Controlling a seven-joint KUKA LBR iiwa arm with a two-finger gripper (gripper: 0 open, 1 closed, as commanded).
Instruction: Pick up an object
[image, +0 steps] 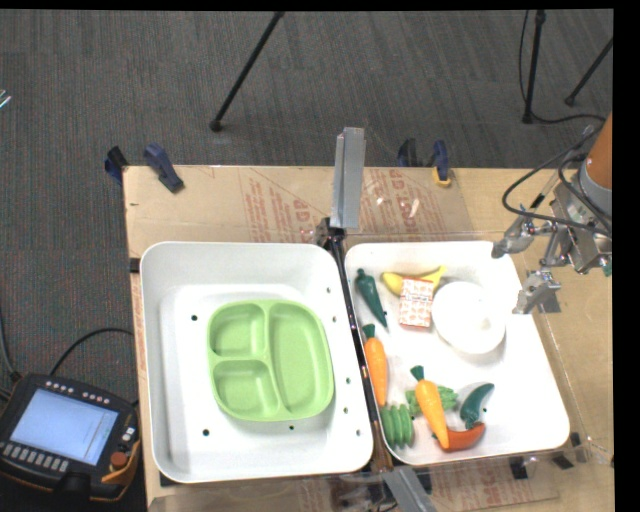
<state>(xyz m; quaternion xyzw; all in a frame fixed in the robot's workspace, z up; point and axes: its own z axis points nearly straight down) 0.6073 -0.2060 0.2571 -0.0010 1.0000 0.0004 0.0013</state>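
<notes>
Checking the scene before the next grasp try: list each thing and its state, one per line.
claw: over the right bin's right rim, holding nothing that I can see
green tray: flat in the left bin, compartments bare
white bowl: upright in the right bin
banana: lying flat, beside the white bowl
two carrots: lying flat, apart
snack packet: flat, touching the banana

The arm (600, 160) is cut off by the right edge; the banana (412, 281) lies partly under a card (416, 303).
</notes>
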